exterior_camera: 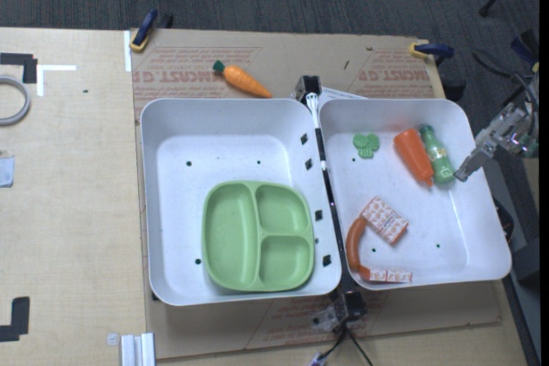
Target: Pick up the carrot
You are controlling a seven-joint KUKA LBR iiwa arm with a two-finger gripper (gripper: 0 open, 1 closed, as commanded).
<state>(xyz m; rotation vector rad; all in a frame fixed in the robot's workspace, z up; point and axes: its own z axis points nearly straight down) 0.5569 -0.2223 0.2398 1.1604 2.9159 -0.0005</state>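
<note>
Gripper (467, 171) hovers at the right bin's (480, 257) right edge; whether it is open cannot be told, and nothing shows in it. Task not begun: the carrot (243, 79) lies on cardboard (377, 73) behind the left bin (159, 210), well apart from the gripper.

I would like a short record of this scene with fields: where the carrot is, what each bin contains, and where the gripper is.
carrot: on the cardboard behind the left bin, outside both bins
left bin: green divided tray
right bin: orange cylinder, green bottle, small green piece, sausage, two small patterned packets
gripper: at the right bin's right rim, near the bottle, far from the carrot
task status: carrot not yet picked up
</note>
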